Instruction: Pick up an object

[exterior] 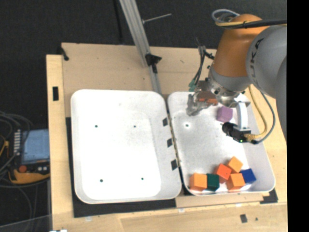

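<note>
Camera view: the hand [194, 105] hovers over the right bin's [203, 134] far left corner, grip state unclear. A purple block [224, 114] lies just right; 6 blocks [223, 176] cluster near.

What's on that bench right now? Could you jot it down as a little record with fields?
arm: grey with an orange band, reaching in from the right
gripper: over the far end of the right bin
purple block: beside the gripper, apart from the others
near corner of right bin: orange blocks, a green block, a blue block
left bin: white, shallow
</note>
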